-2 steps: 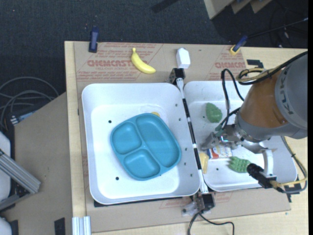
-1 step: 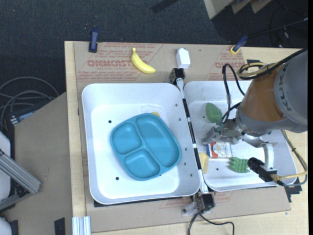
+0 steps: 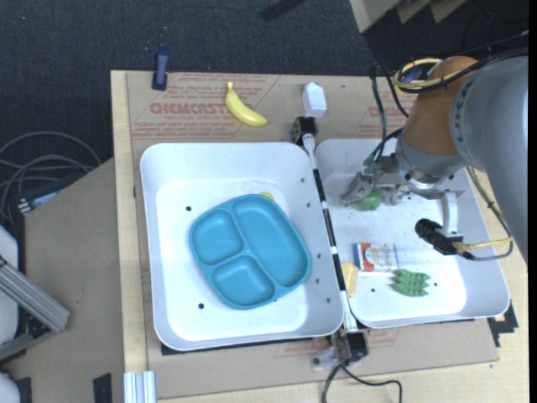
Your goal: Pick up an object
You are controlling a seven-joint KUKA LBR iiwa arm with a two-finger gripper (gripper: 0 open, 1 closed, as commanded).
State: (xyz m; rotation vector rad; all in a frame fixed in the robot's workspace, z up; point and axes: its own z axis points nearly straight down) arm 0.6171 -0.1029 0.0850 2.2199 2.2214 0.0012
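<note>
The gripper (image 3: 363, 192) is low in the right bin (image 3: 474, 285), near that bin's far left corner; whether it is clenched or released cannot be told; a small green lump (image 3: 369, 201) lies right at its tip, touching or just under it, and no grasp on it can be made out; nearer the camera in the same bin lie a small red, white and blue packet (image 3: 375, 257) and, just beside it, a green leafy toy (image 3: 411, 282); the left bin (image 3: 168, 183) holds a blue divided plate (image 3: 247, 250), lying flat; on the bench (image 3: 134, 225) beyond the bins lie a yellow banana (image 3: 243, 107) and a small white block (image 3: 315, 97), well apart.
</note>
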